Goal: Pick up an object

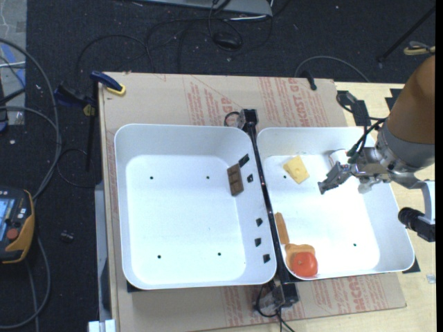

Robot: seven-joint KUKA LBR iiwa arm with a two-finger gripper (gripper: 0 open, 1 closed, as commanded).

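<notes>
Yellow and wedge-shaped, the cheese-like block lay in the upper left part of the right bin, apart from the walls. Just to its right hovered the gripper, its dark fingers apart with nothing between them. To take the block well, I judged the gripper should centre over it, come straight down, and close across its narrower sides. At the near left corner of that bin rested a red tomato-like ball, touching a tan stick along the wall. A brown bar leaned against the right wall of the left bin. The arm ran off the right edge, and the fingertips were too small and dark to read clearly.
</notes>
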